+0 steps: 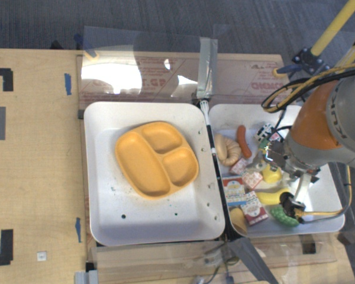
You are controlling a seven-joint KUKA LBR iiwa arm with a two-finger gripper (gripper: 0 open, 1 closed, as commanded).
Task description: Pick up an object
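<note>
Arm (pixel 319 126) above toy food (pixel 248 176) in right bin (pixel 331 215)

Robotics lab, plywood bench (pixel 29 176) with black tape marks, two white bins (pixel 100 218), grey arm (pixel 337 123), loose cables (pixel 296 90), carpet floor (pixel 165 5)

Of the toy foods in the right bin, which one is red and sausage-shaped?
The hot dog near the bin's far side, lying beside the pale croissant-like piece; the others nearby are yellow, green or boxed.
</note>
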